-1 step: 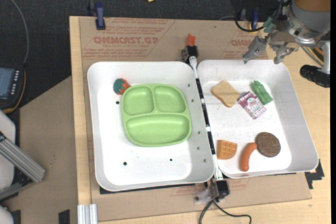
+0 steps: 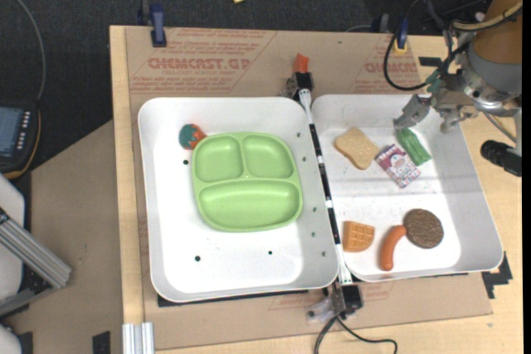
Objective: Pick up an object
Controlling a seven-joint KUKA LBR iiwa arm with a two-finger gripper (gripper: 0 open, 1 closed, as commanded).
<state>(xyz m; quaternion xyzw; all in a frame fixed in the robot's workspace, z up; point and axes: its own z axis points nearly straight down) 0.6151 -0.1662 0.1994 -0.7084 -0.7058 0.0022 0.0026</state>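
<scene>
My gripper (image 2: pixel 426 121) hangs over the back of the right bin (image 2: pixel 465 186), open, with nothing between its fingers. Just below and left of it a green stick-shaped piece (image 2: pixel 413 147) lies in the bin, touching a pink packet (image 2: pixel 398 166). A bread slice (image 2: pixel 358 147) lies further left. Near the bin's front are a waffle square (image 2: pixel 358 235), an orange sausage (image 2: pixel 391 248) and a round brown patty (image 2: pixel 424 228).
The left bin (image 2: pixel 166 244) holds a green divided plate (image 2: pixel 246 181) and a small red and green toy (image 2: pixel 192 136) at its back left. A black divider rail (image 2: pixel 319 170) runs between the bins. Cables (image 2: pixel 406 62) hang behind the right bin.
</scene>
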